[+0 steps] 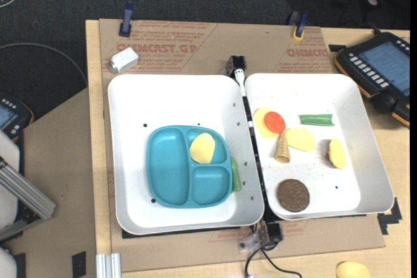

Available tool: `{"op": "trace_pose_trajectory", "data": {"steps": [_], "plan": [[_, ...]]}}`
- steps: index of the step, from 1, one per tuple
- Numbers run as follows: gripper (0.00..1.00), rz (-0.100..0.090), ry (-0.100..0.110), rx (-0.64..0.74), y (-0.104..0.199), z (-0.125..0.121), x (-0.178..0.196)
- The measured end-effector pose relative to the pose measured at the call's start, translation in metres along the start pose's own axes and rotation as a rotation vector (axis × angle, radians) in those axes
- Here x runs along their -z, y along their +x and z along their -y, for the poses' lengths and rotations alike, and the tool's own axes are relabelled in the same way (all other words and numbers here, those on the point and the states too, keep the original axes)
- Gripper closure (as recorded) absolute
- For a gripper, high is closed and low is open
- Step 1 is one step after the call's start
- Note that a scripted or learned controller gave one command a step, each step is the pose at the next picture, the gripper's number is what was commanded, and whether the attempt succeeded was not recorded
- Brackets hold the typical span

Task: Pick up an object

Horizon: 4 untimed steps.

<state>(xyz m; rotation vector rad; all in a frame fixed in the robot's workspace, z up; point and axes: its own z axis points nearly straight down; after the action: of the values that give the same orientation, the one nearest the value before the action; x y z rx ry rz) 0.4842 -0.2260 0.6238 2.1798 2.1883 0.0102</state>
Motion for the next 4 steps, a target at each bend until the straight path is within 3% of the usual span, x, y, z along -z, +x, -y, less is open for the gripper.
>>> {"op": "trace_pose_trajectory", "data": {"steps": [4], "plan": [[1.00,0.016,-0.021,0.001,-0.002,-0.004,0.044]]}}
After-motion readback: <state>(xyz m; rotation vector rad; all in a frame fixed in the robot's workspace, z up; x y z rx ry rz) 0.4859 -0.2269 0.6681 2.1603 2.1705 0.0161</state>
